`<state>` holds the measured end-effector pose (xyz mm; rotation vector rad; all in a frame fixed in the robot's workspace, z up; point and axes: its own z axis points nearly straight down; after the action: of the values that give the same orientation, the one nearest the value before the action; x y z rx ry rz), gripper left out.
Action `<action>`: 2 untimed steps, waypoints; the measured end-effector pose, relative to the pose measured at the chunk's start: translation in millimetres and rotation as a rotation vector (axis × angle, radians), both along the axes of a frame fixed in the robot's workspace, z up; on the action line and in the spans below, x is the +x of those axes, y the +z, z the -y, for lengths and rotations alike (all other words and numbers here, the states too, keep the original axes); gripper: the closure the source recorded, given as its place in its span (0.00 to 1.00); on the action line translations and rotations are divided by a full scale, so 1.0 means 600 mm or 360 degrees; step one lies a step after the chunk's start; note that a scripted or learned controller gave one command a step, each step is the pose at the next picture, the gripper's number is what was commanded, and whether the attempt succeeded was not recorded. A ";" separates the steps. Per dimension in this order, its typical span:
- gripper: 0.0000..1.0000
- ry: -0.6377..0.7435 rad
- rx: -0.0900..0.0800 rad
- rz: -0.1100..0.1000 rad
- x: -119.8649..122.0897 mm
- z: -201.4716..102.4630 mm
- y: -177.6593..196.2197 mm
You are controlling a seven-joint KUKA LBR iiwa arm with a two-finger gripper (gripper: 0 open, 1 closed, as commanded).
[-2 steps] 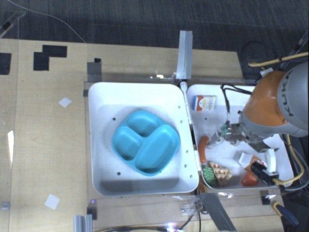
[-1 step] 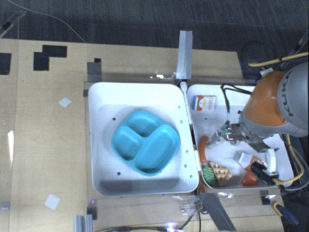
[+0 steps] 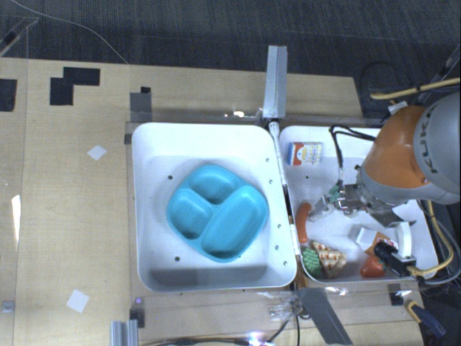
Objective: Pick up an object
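In the right bin (image 3: pixel 317 137) lie several small things. A white carton with a blue and orange label (image 3: pixel 305 153) rests near the far wall. A red-orange sausage (image 3: pixel 302 222) lies along the left wall. At the near end sit a green piece (image 3: pixel 310 259) and a tan waffle-like piece (image 3: pixel 328 254). A white block (image 3: pixel 360 234), an orange bit (image 3: pixel 379 248) and a red piece (image 3: pixel 372 267) lie beneath the arm's wrist. My gripper (image 3: pixel 338 199) hangs low over the bin's middle, just right of the sausage, with its tip hidden by the wrist.
The left bin (image 3: pixel 148 193) holds a blue divided plate (image 3: pixel 217 212). A metal post (image 3: pixel 275 81) stands behind the wall shared by the bins. The grey and orange arm (image 3: pixel 407 157) and its cables cover the right bin's right side.
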<state>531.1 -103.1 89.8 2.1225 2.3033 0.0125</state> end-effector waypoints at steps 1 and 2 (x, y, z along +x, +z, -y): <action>1.00 0.0003 -0.0005 0.0015 0.005 0.001 0.021; 0.00 0.0003 -0.0005 0.0014 0.005 0.001 0.021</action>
<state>533.9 -103.6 102.3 2.1143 2.2991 0.0185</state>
